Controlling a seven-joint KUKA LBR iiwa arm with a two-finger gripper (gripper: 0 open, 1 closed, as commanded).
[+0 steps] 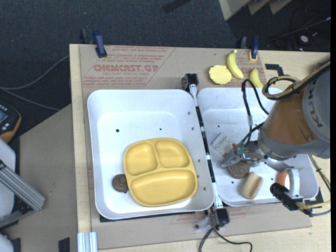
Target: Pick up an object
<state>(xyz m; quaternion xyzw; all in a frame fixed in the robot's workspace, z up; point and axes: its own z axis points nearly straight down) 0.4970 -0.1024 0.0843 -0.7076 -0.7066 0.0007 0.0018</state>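
Brown board covered the bench [131, 67] under two white bins set side by side. Nearest the camera, in the right bin [226, 101], a tan cylinder-shaped block [251, 185] lay by the front wall, with a dark round disc [239, 169] just behind it and a small printed packet [219, 140] further back. The gripper [242, 154] hung low over the disc, and whether it was parted or closed could not be told from this angle. Nothing looked lifted, so the pick seemed not yet made, with grasping and raising left to do. The left bin [105, 109] held a yellow divided tray [159, 170] and a small brown lump [120, 182]. Beyond the bins lay two toy bananas [235, 64] and a yellow slice [220, 74].
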